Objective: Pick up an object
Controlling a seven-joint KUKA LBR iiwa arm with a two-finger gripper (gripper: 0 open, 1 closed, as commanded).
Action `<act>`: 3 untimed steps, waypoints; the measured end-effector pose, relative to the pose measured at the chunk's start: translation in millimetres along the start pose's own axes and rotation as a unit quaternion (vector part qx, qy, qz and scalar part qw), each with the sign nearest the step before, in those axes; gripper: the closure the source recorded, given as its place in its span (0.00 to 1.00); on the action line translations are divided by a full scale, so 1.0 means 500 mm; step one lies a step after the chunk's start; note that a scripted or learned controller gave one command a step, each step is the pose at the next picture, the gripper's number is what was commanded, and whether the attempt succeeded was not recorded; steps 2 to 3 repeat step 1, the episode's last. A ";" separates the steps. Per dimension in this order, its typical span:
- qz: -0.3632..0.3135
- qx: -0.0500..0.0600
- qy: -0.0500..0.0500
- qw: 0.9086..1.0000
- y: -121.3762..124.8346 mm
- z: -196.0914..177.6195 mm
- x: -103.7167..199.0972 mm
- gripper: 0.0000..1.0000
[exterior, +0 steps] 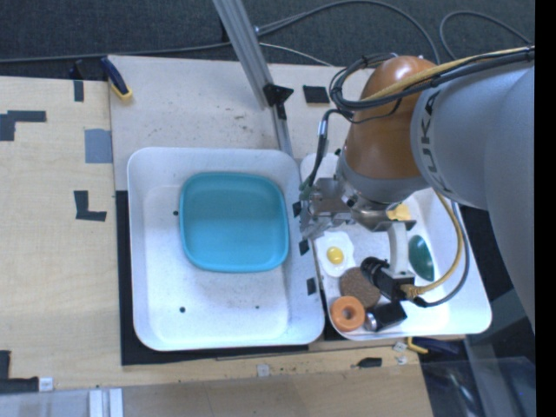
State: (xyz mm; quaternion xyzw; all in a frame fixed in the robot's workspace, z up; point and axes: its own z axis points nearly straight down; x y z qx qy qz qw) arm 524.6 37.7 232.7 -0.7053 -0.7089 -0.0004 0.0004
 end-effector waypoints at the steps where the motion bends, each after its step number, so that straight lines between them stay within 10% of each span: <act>1: 0.000 0.000 0.000 1.000 -0.016 -0.016 0.097 1.00; 3: 0.000 0.000 0.000 1.000 -0.016 -0.016 0.097 1.00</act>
